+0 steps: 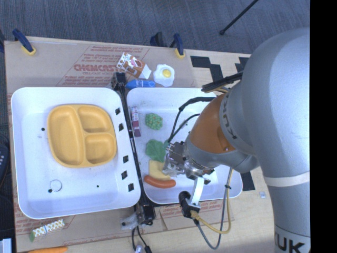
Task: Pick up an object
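From my remote seat, here's where things stood. The left bin (21, 141) just had the yellow tray (81, 135) sitting flat in it, well away from the action. Behind the bins, a snack packet (129, 63) and a toy fried egg (164, 74) lay on the cardboard, out of play. The right bin (231, 186) was where the pickable stuff was: a small purple stick (136, 121) by the left wall, a round green piece (154, 121), a leafy green piece (156, 149), a yellow wedge (156, 168) and a hotdog (159, 182) near the front. The gripper (172, 165) was down low right beside the wedge and leafy piece, but its business end was hidden under the wrist, so I couldn't tell its state. Nothing looked lifted; everything seemed to rest on the bin floor. My read: arm was in position, but the grab and lift were both left to do.
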Controlling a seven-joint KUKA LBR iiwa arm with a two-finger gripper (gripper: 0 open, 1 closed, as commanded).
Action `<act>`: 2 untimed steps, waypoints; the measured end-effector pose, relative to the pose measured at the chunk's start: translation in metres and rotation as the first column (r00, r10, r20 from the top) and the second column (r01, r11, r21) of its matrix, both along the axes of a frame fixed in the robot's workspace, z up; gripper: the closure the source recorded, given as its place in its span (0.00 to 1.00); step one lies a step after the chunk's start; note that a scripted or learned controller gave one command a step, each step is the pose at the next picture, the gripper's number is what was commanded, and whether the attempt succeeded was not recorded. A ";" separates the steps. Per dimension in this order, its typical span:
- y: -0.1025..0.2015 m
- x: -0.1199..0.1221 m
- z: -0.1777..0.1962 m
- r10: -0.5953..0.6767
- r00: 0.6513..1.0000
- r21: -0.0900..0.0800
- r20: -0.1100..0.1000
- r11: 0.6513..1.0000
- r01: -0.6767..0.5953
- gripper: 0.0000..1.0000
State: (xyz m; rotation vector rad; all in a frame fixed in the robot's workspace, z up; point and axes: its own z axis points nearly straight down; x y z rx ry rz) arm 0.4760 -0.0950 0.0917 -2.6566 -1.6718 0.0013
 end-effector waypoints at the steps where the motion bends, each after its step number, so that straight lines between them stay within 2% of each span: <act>1: -0.040 0.041 0.050 0.214 0.977 0.000 0.000 0.977 -0.214 1.00; 2: -0.040 0.041 0.050 0.214 0.977 0.001 0.000 0.977 -0.214 0.00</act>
